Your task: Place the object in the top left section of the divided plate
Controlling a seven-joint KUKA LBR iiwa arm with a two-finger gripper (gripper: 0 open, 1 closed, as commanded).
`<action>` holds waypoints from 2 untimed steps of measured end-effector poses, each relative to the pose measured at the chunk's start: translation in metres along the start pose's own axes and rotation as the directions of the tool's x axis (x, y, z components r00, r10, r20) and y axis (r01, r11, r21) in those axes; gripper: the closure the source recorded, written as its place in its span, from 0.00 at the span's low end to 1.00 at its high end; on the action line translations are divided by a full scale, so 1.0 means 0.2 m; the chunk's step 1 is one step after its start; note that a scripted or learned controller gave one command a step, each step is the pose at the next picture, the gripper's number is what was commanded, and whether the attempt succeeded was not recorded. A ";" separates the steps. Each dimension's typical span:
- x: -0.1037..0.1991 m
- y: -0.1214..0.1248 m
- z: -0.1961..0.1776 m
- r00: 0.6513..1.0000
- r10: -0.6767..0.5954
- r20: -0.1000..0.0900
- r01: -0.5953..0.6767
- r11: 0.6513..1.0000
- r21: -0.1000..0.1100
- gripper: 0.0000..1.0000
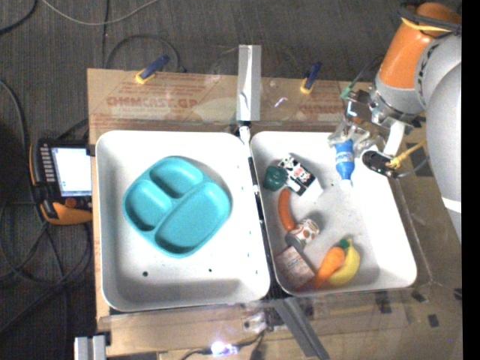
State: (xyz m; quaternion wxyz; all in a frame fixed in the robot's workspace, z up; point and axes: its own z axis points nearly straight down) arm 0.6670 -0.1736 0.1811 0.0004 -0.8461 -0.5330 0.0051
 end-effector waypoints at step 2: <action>0.46 -0.40 -0.13 0.989 -0.150 -0.006 0.150 0.989 0.001 1.00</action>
